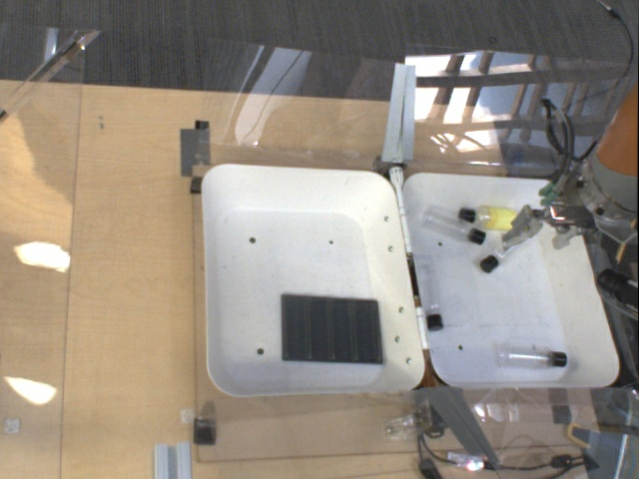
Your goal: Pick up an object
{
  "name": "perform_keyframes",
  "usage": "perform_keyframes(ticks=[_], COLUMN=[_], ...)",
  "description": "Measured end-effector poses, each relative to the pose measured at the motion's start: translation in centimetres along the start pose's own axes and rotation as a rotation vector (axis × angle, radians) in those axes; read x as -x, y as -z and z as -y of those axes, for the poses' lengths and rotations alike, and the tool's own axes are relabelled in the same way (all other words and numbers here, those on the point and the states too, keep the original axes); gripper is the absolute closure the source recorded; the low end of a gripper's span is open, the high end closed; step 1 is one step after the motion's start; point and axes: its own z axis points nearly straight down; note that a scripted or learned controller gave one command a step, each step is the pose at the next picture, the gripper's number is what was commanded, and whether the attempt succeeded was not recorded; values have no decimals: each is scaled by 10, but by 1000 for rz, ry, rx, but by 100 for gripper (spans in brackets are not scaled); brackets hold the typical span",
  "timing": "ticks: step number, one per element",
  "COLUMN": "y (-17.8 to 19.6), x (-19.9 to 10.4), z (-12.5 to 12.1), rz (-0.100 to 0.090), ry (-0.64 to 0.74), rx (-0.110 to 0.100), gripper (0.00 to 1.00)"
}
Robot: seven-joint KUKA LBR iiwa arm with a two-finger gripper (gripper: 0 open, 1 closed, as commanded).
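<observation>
Your end effector [555,213] sits over the far right corner of the right bin [589,362], beside a yellow object [497,216] and clear black-capped tubes [477,231]; whether it is spread or pinching, you cannot tell. Another tube [529,357] lies near the near edge. The left bin [225,267] holds a flat black ribbed pad [330,328].

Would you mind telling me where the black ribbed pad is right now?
The black ribbed pad lies flat in the left bin, toward its near right corner, close to the wall shared with the right bin.

bins: 2 [300,183] [599,352] | black ridged pad: 1 [330,328] | clear black-capped tubes: 4 [529,358] [447,216] [504,248] [475,234] | yellow item: 1 [496,217]
</observation>
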Motion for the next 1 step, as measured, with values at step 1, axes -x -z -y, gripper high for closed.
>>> perform_keyframes(ticks=[1], y=[-118], x=[26], z=[-46], rz=[2], ry=[31], rx=[5], gripper=[0])
